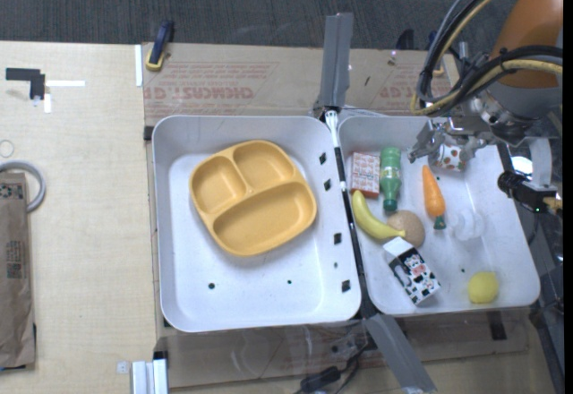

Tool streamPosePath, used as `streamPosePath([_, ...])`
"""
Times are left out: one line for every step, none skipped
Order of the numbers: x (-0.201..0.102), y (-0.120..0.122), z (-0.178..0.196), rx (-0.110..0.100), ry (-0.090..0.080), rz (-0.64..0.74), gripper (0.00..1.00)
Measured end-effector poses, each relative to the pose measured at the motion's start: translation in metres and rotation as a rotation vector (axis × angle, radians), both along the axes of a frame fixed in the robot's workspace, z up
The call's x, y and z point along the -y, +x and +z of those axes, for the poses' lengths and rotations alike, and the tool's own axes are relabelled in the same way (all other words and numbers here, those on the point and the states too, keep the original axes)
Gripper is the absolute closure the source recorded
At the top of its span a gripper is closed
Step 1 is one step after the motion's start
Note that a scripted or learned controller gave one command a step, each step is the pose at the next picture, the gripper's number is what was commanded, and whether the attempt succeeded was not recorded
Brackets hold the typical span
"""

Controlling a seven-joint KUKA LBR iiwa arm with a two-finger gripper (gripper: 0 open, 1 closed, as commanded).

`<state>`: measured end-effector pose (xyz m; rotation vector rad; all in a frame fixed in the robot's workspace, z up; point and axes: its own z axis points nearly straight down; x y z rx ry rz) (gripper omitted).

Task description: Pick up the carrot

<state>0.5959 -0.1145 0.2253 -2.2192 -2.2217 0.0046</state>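
Observation:
The carrot [433, 192] is orange with a green tip and lies lengthwise in the middle of the right bin [515, 244], tip toward the front. My gripper [442, 149] hangs over the back of that bin, just behind the carrot's thick end and a little to its right. Nothing of the carrot is lifted; it rests on the bin floor. A small white piece with red spots [452, 158] sits right at the gripper.
Left of the carrot stand a green bottle [390, 177], a red and white box [364, 173], a banana [373, 218] and a brown round item [410, 226]. A black and white carton [413, 270] and a lemon [483, 287] lie nearer the front. A yellow divided plate [255, 197] fills the left bin [179, 285].

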Motion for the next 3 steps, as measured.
streamPosePath([0.066,-0.016,-0.134,0.003,-0.001,-0.178,0.0])
streamPosePath([0.067,-0.016,-0.125,0.001,-0.001,-0.182,1.0])
streamPosePath([0.1,0.003,-0.009,0.002,-0.002,-0.24,1.0])
